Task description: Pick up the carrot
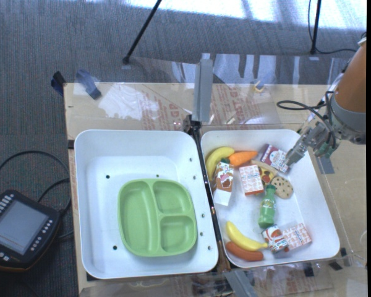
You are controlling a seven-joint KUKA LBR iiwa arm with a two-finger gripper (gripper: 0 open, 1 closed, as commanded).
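Note:
The carrot (pixel 243 158), short and orange, lies near the back of the right bin (pixel 321 209), between a yellow banana (pixel 216 158) and a small red carton (pixel 274 158). My gripper (pixel 295 156) reaches in from the right and hangs just over the right end of that red carton. It is well to the right of the carrot and apart from it. Nothing shows in its grasp.
Around the carrot lie more cartons (pixel 251 179) (pixel 224 181), a cookie (pixel 283 187), a green bottle (pixel 268 208), a second banana (pixel 244 237), an orange-red sausage-like piece (pixel 244 251) and a carton (pixel 289 237). The left bin (pixel 96 166) holds a green divided plate (pixel 157 217).

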